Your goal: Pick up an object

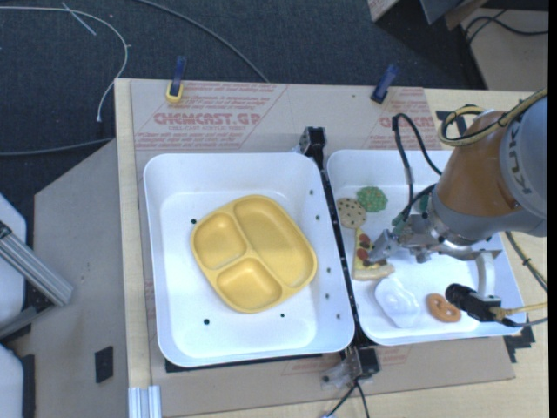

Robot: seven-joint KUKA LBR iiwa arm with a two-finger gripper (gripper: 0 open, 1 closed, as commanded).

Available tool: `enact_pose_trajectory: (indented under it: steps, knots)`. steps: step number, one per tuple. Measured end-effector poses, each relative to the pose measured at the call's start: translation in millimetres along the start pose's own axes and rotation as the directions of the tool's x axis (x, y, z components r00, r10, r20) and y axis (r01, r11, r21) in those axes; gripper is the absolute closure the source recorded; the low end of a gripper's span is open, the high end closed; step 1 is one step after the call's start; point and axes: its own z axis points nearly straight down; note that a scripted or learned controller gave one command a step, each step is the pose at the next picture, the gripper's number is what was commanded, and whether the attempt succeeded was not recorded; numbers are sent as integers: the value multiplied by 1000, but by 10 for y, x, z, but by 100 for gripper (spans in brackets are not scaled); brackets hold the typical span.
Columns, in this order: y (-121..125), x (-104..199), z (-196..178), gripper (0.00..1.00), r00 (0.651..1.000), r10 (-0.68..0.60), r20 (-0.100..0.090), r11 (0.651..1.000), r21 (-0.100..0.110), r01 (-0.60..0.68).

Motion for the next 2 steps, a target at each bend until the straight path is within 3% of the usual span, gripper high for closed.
enact_pose_trajectory:
  steps: [1, 2]
  knots:
    - [29, -6, 162, 0, 1000, 1, 2, 1000, -11, -1]
    - [50, 18, 37, 100, 1000, -1, -2, 1000, -18, 1]
